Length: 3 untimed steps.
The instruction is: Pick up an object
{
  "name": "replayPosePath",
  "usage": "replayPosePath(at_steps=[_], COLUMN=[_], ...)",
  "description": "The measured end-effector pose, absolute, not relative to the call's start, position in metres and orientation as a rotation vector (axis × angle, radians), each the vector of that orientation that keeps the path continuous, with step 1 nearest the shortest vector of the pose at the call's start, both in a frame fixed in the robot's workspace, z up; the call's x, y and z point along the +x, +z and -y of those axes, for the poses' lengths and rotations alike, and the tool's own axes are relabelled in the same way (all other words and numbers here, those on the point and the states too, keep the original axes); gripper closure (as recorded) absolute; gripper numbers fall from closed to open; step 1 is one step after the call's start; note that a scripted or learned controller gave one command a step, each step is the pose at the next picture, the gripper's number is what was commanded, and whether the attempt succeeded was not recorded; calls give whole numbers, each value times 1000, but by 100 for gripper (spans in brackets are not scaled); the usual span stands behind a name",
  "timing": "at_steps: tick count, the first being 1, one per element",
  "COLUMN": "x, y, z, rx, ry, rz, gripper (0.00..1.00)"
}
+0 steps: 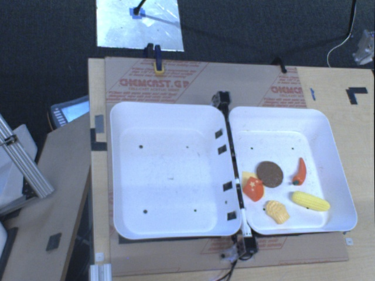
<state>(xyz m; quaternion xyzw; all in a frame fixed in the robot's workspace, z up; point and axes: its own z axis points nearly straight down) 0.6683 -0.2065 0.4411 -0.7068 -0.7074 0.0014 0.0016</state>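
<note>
The right bin (313,120) holds several small objects in its near half. A brown round disc (270,173) lies near the middle, with an orange-red piece (252,188) touching its left side. A red chili pepper (300,171) sits to the right of the disc. A yellow corn cob (310,201) lies near the front right, and a yellow ridged piece (277,211) lies by the front wall.
The left bin (123,122) stands beside the right one, joined along a black clipped seam (229,157). Both rest on a cardboard sheet (193,81) on the bench. A silver plate (139,16) lies at the back, an aluminium rail (23,163) at the left.
</note>
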Motion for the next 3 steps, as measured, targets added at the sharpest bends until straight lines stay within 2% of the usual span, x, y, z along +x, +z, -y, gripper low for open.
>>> replayPosePath(at_steps=[1, 3], x=[669, 669], y=[464, 468], z=[206, 206], rx=[-2220, -2220], ry=[-3, -2], rz=[2229, 2229], gripper=[100, 100])
